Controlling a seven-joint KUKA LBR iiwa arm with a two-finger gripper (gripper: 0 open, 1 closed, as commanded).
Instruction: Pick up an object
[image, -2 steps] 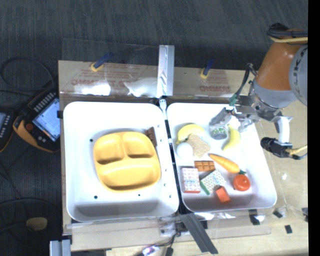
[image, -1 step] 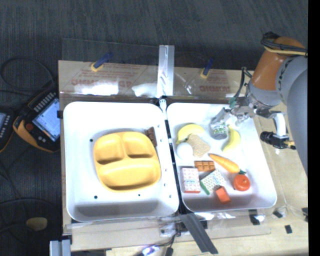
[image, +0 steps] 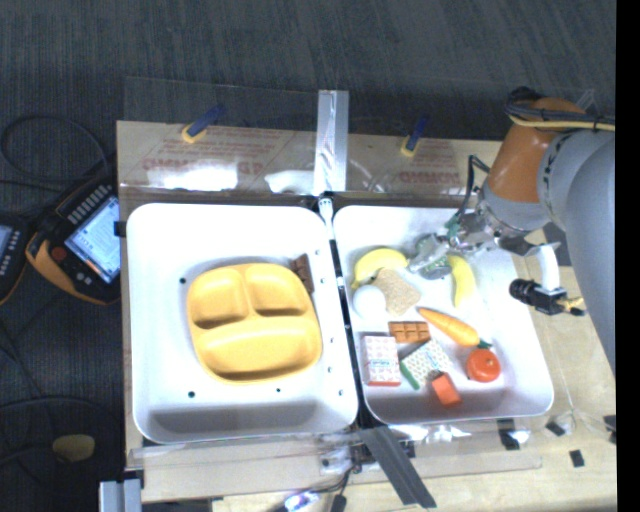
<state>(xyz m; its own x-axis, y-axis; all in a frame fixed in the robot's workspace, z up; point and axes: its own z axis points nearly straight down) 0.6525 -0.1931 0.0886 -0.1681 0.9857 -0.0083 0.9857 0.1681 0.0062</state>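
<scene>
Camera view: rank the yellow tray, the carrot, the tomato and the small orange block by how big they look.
1. Yellow tray, by far the largest.
2. Carrot.
3. Tomato.
4. Orange block.
The tomato and the block look close in size, so their order is unsure.

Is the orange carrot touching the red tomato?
Touching, it seems: the camera view shows the orange carrot's tip meeting the red tomato, no gap visible.

arm: enters from right, orange band up | hand: lowered, angled left
</scene>
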